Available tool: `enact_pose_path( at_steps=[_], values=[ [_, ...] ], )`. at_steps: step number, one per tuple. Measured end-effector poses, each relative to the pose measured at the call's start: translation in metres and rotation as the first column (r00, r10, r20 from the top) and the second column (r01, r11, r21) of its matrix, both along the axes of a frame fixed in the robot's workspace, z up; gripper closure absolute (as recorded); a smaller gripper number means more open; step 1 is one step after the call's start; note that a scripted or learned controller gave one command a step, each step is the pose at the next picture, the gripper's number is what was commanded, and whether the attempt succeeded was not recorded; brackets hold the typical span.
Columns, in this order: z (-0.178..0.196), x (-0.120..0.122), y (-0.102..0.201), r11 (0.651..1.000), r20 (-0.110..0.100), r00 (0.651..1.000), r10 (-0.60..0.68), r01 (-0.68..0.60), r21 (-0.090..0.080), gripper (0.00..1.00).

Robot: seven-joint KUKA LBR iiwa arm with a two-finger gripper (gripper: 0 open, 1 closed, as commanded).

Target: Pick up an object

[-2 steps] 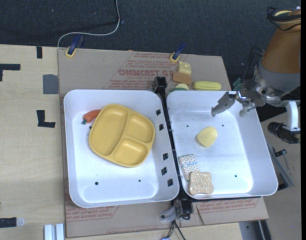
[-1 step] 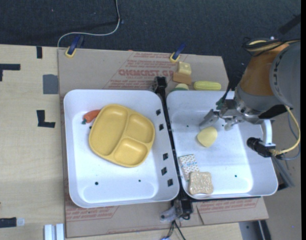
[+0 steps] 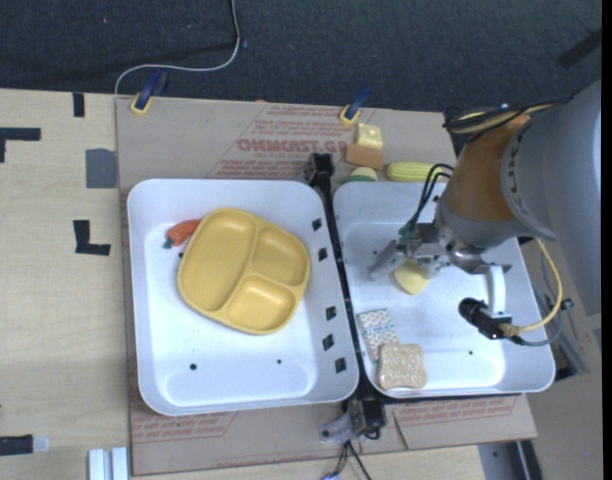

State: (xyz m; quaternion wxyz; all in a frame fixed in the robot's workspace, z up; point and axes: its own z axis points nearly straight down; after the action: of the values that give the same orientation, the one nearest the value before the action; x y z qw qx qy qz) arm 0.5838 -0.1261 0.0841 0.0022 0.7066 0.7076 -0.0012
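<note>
My gripper (image 3: 406, 265) is low in the right bin (image 3: 526, 368), near its upper middle, with the grey arm and orange band reaching in from the right. Its fingers are spread open; one grey finger (image 3: 384, 261) points down-left. A pale yellow rounded piece (image 3: 412, 281) lies on the bin floor just below the fingertips, touching or nearly touching them, and is not lifted. A speckled pale square (image 3: 375, 323) and a tan toast-like slice (image 3: 401, 366) lie at the bin's lower left.
The left bin (image 3: 156, 368) holds a yellow divided plate (image 3: 244, 270) and an orange carrot-like piece (image 3: 182, 231) at its upper left. Behind the right bin lie a yellow block (image 3: 365, 146), a corn cob (image 3: 410, 172) and a small green-white item (image 3: 361, 175).
</note>
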Motion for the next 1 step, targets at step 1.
enact_pose_path(
  at_steps=[1],
  values=[
    [0.0139, 0.0021, -0.0012, 1.0, 0.005, 1.0, -0.001, 0.001, 0.001, 1.0]
  ],
)
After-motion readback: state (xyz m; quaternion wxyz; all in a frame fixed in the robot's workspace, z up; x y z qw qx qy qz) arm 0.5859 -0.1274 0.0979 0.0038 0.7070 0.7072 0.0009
